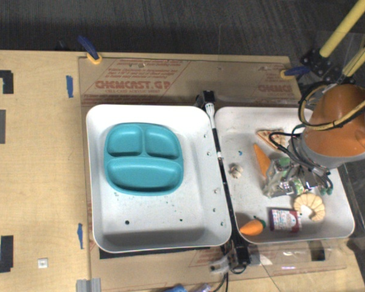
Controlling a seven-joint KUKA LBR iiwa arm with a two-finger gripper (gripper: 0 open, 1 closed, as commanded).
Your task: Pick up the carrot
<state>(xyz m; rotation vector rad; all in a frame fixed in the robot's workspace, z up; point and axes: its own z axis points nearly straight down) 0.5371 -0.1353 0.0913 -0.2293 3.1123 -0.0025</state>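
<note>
The carrot (261, 158) is a short orange wedge lying in the right bin (243, 123), left of its middle. It points up and to the left, and its lower end runs under the gripper. My gripper (278, 179) is low inside that bin, just right of and below the carrot, close against it. The grey wrist with its orange band (334, 123) hangs over the bin's right side and hides what lies beneath it.
A pizza slice (272, 137) lies just above the carrot. A croissant (310, 205), a small jar (284, 219) and a round orange fruit (251, 227) sit along the bin's front. A small pale object (235, 171) lies to the left. The left bin (103, 224) holds a teal divided plate (144, 157).
</note>
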